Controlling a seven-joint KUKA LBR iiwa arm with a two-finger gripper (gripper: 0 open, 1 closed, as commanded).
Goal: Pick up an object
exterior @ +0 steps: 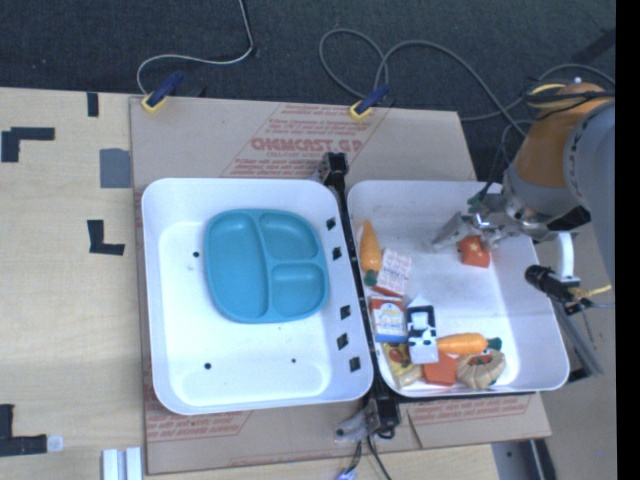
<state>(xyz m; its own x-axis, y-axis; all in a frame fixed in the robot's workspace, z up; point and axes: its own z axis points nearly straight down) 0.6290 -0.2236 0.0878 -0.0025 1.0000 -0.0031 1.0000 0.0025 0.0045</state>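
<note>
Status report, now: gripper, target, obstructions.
Two-finger gripper low over the right white bin, far side. Small red-orange object right at its tip; grip unconfirmed. Other toy items piled along the bin's left and near edges, apart from it.

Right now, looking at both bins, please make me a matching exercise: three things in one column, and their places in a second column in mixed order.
Things:
1. blue divided plate
2. small red object
3. orange carrot

Places:
A. right bin, upper part, by the claw
B. right bin, near the lower edge
C. left bin

Pairs: 1-C, 2-A, 3-B
</note>
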